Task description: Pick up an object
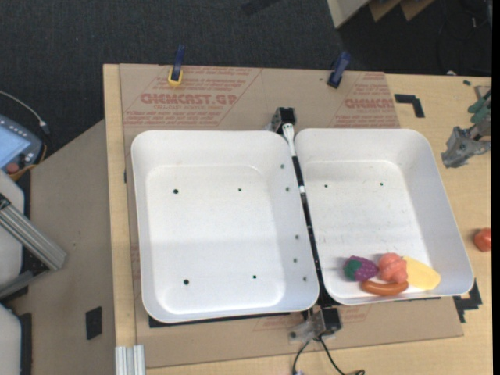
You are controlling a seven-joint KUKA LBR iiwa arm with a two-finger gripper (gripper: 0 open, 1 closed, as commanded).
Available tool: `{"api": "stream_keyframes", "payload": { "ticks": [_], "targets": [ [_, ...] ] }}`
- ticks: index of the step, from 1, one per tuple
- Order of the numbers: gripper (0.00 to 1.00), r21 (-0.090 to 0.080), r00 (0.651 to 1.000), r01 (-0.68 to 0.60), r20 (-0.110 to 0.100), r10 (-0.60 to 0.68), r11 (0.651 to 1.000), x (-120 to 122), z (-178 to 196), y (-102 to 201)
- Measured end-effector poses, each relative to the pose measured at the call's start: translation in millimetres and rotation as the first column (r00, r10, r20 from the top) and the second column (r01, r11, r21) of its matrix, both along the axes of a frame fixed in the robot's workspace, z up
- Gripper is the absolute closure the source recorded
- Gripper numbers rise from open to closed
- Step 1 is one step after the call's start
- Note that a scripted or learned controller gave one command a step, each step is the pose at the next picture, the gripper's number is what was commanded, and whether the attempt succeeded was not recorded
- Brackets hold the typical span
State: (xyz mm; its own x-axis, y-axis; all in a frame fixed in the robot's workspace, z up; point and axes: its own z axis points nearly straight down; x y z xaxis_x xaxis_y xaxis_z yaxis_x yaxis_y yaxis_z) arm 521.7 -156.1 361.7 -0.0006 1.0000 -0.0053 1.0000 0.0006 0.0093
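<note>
- Whether the jaws are spread or pressed together cannot be told; a grey metal part (462, 148) with a green piece above it is seen at the right edge of the view, beyond the right bin (437, 180) and above the worktop (117, 209).
- Nothing is seen pinched by that part, and it is well apart from the toys.
- Four small toys are gathered in the near right corner of the right bin, touching or just beside one another.
- A purple bunch of grapes (361, 268) lies furthest left in the group.
- A lumpy pink-red toy (394, 266) lies beside the grapes, on their right.
- A yellow piece (424, 276) lies on the right of the pink-red toy, nearest the bin's rim.
- A curved orange-red sausage (383, 288) lies along the near side of the group, under the pink-red toy.
- A small orange object (483, 241) is seen on the worktop outside the right bin, at the view's edge; what it is cannot be told.
- A left bin (142, 209) sits against the right one, their rims joined by a black strip (301, 201).
- Both bins are laid on a brown cardboard sheet (234, 92) printed in red.
- That sheet is held at its far edge by a blue and yellow clamp (176, 67) and a blue clamp (339, 69).
</note>
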Motion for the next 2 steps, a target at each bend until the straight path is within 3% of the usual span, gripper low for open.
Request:
{"api": "stream_keyframes", "payload": {
  "ticks": [2],
  "targets": [
    [1.00, -0.004, 1.000, -0.001, 0.007, 0.001, 1.000, 1.5, 20.9, -0.3]
  ]
}}
